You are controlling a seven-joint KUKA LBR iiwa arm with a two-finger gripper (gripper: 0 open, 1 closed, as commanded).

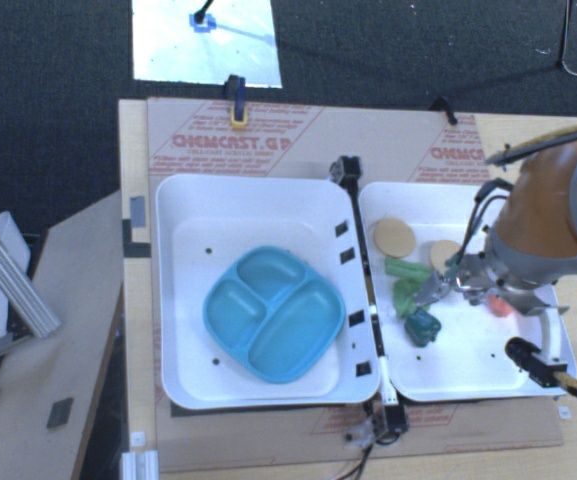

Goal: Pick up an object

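- Farthest left stands the left bin (183, 268), shallow and white, with a blue divided plate (273, 313) lying tilted on its floor, three compartments showing.
- Down the middle runs the seam where the two bins meet, held by black clips (347, 171) at the far end and more along the edge.
- In the right bin (468, 368), a round tan disc (394, 237) lies near the far left corner, well apart from me.
- Just below the disc lies a light green piece (405, 267), and under it a darker green lump (408, 295).
- A teal object (423, 326) sits below the green lump, just beside it, on the bin floor.
- My gripper (438, 288) hangs over the green lump's right edge, just above the teal object; whether my jaws are spread or closed I cannot tell, and I see nothing clearly between them.
- A second tan piece (444, 253) peeks out behind my wrist.
- A small red object (500, 306) lies to my right, partly hidden under my arm.
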